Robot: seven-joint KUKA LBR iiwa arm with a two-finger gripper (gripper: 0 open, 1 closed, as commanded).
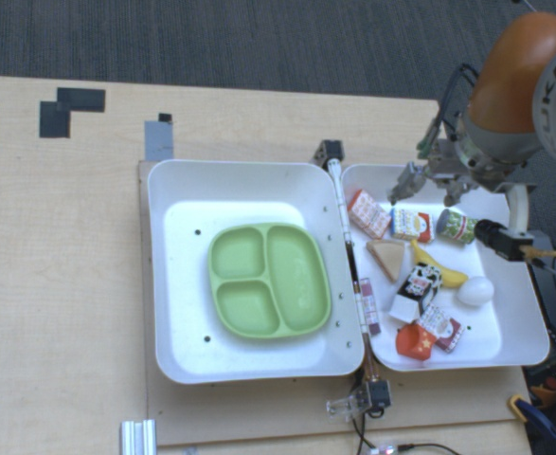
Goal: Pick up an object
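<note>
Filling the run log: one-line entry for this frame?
arm: over right bin far edge | gripper: open, holding nothing | below it: small carton, green can | left bin: green divided plate

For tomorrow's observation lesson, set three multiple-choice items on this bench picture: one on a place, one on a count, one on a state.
1. Where does the green divided plate lie?
A. left bin
B. right bin
C. on the bench outside the bins

2. How many compartments has the plate?
A. two
B. three
C. five

3. How does the gripper stand?
A. clamped on the banana
B. resting in the plate
C. open above the right bin, holding nothing

Key: 1 A, it fills the left bin. 2 B, ridges mark three wells. 3 C, its spread fingers hold nothing.
</note>
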